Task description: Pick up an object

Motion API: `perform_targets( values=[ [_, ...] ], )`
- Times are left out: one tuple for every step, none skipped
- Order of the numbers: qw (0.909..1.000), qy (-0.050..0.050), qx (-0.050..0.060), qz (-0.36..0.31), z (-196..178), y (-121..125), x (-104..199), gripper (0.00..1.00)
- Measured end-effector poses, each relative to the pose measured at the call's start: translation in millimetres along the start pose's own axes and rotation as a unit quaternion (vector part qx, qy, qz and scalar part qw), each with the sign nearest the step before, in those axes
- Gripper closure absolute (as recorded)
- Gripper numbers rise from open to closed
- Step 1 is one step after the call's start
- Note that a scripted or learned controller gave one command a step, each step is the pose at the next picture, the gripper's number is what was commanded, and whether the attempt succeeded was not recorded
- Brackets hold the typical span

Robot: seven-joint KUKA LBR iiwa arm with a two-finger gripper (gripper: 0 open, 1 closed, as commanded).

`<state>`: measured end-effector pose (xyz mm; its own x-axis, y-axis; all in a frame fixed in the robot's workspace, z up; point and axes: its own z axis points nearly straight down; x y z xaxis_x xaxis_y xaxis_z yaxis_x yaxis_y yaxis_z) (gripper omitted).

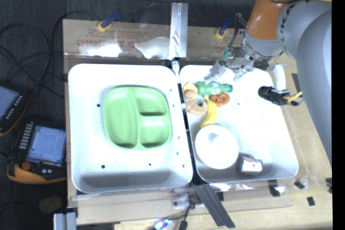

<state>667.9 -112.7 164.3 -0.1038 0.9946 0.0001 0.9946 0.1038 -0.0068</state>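
Reaching in from the right, the grey robot arm with the orange band (294, 13) hangs its pincer (223, 66) over the back left corner of the right-hand shallow white bin (280, 161), just behind a small heap of things. Whether the pincer is released or clenched I cannot tell from where I stand (the metal parts run together against the white bin), and nothing shows between its tips. Nearest to it lies the green plastic bottle (214, 87), on its side across the back of the heap. Touching the bottle on the near side is a small orange rounded piece (220, 98), and to the left of that sits a tan ring-shaped piece (193, 99) against the bin's left wall. A yellow toy banana (210, 114) curves down from the heap toward a round white bowl (216, 147), which it touches at the rim. A small white and grey block (251, 165) rests near the front edge, just beside the bowl. The left-hand shallow white bin (86, 172) holds a light green divided plastic plate (135, 116), lying flat near its middle. Both bins sit side by side on the wooden counter (81, 29).
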Motion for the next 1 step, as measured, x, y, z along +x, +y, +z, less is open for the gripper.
perform_targets(
  values=[
    [0.9967,-0.002,-0.005,-0.081,64.5,-41.4,12.2,0.0]
  ],
)
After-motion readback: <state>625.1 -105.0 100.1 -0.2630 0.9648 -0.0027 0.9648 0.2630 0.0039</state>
